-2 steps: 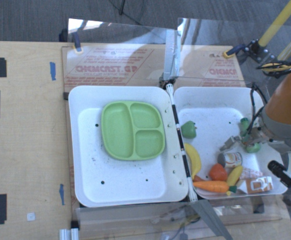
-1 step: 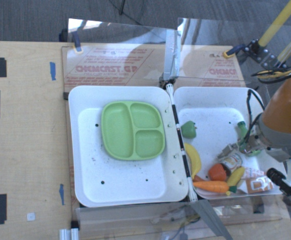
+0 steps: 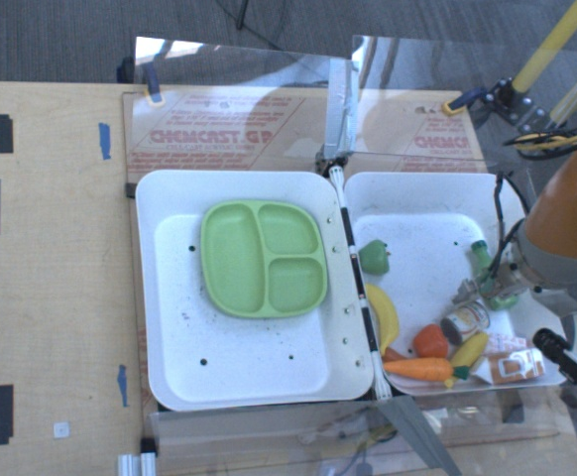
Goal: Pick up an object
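Camera view puts the gripper low at the right bin's right wall; we cannot tell its state. Just beside it we see a small can and a green bottle. Along the front edge lie a tomato, carrot, banana and carton. A green pepper sits near the divider. The left bin holds a green divided plate.

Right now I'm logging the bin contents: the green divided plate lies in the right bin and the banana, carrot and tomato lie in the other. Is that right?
Not quite. The camera view shows the green divided plate in the left bin, not the right. The banana, carrot and tomato lie in the other bin, as you said.
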You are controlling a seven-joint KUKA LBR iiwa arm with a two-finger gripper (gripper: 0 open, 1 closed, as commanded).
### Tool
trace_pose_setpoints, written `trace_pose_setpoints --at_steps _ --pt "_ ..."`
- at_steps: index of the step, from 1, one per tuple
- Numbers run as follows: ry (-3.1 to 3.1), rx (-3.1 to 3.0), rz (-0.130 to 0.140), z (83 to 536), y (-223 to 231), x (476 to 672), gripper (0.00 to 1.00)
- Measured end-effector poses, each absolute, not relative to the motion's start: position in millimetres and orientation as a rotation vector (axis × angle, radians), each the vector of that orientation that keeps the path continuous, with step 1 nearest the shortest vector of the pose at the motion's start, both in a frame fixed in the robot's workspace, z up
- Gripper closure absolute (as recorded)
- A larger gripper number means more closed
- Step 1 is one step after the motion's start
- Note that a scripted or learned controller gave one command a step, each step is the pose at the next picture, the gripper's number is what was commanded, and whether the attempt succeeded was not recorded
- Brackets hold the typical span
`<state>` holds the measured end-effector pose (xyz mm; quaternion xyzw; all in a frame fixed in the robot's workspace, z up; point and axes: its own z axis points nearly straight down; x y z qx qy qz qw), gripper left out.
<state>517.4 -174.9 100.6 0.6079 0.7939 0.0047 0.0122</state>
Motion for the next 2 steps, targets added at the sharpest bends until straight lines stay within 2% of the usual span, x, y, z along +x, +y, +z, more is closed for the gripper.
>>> trace_pose_setpoints --at_steps 1,2 --pt "2.439 1.978 0.000 196 -159 534.9 1.00" --pt "2.321 2.122 -0.002 211 -185 485.2 1.00"
